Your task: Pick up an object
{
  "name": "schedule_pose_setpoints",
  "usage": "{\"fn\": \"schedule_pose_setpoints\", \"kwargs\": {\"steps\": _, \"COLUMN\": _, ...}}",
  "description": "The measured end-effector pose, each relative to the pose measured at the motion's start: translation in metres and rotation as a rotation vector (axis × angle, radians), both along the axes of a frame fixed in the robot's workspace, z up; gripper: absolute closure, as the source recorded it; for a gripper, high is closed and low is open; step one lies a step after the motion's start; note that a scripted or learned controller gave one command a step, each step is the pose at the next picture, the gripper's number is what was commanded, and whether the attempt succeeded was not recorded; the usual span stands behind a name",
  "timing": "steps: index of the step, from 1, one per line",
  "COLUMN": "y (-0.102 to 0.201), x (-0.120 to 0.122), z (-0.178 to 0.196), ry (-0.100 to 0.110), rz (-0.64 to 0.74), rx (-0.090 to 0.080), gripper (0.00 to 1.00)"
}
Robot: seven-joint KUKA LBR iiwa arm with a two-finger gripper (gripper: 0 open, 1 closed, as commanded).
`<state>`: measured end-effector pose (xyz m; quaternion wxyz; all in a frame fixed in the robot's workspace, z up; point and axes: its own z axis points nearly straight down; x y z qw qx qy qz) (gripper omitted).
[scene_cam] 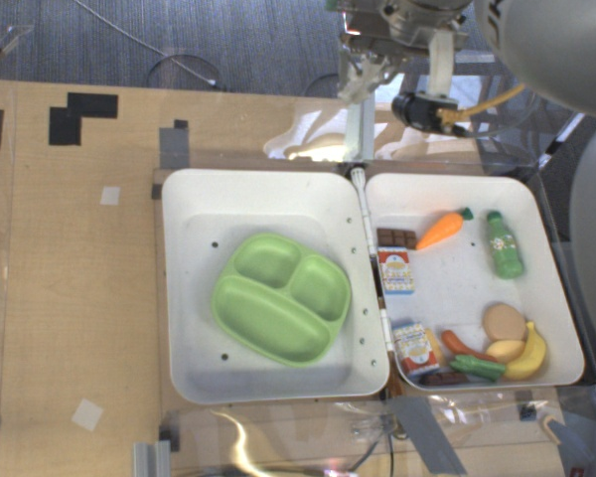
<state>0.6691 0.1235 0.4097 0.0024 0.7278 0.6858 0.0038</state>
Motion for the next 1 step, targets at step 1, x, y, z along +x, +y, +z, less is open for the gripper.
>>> {"fn": "schedule_pose_setpoints", "kwargs": {"steps": 1, "y": 0.0481, "x": -0.0006, "z": -0.0085, "ry": 0.006, "rz": -0.097, "rx": 0.000, "gripper": 1.00}}
